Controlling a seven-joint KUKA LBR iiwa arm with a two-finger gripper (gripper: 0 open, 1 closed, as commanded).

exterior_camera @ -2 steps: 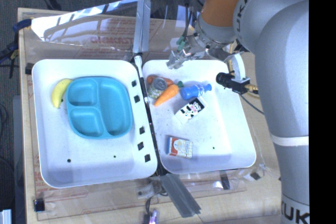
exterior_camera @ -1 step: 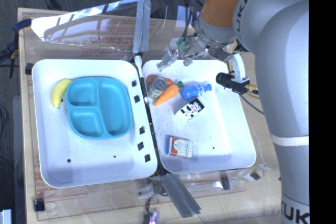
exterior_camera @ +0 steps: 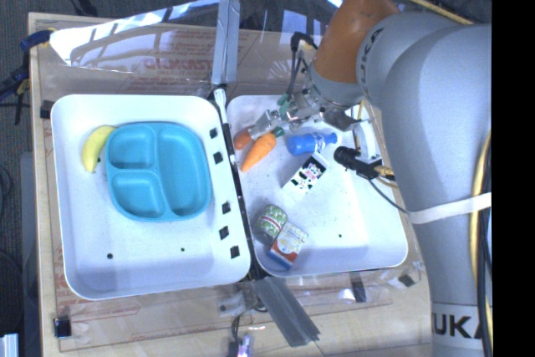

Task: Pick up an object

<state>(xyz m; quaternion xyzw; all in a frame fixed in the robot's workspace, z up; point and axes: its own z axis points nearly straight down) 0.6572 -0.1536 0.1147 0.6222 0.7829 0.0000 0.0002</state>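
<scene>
Carrot (exterior_camera: 257,149): one, orange, tapered and smooth, lying tilted in the right bin's upper left part, its thick end up by the gripper; a second rounded orange piece (exterior_camera: 242,139) sits just beside it to the left.
Gripper (exterior_camera: 274,123): one, low over the right bin just above the carrot; whether its claw is spread or pinching I cannot tell.
Bins: two, shallow, white, glossy plastic; left bin (exterior_camera: 125,263) and right bin (exterior_camera: 368,238) side by side.
Left bin contents: one blue tray (exterior_camera: 159,170) with three compartments, rounded corners; one yellow banana (exterior_camera: 95,145), curved, touching the tray's left edge.
Right bin contents: one blue rounded object (exterior_camera: 306,143) near the wrist; one white box with black spots (exterior_camera: 308,174); one small round tin (exterior_camera: 271,221); one red and white carton (exterior_camera: 288,245) just beside the tin.
Arm (exterior_camera: 418,96): one, grey, smooth, with an orange band above the wrist.
</scene>
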